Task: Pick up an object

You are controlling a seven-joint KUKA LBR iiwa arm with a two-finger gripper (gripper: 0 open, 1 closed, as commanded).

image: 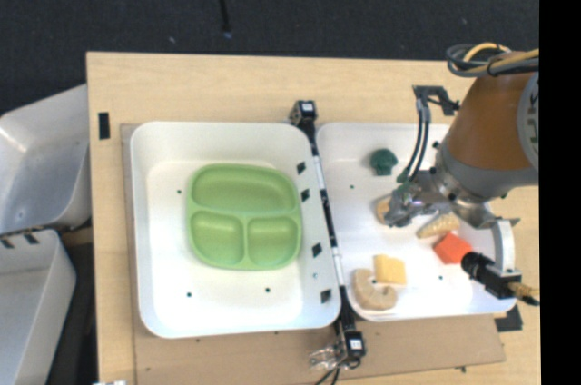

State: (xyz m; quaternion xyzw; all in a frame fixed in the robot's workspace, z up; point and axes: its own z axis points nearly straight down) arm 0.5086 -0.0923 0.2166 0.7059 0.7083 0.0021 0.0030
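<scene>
My gripper is low in the right bin, reaching in from the right under the orange-banded wrist. Its tip is against a small tan object, which it partly covers. A second tan piece pokes out just below the wrist. Other loose objects lie in this bin: a dark green lump toward the back, a red-orange block, a yellow block, and a beige ring-shaped piece at the front edge.
The left bin holds a light green divided plate. A black-clipped divider runs between the bins. Cables loop beside the arm near the right bin's back. A black fitting sits at the right bin's front right.
</scene>
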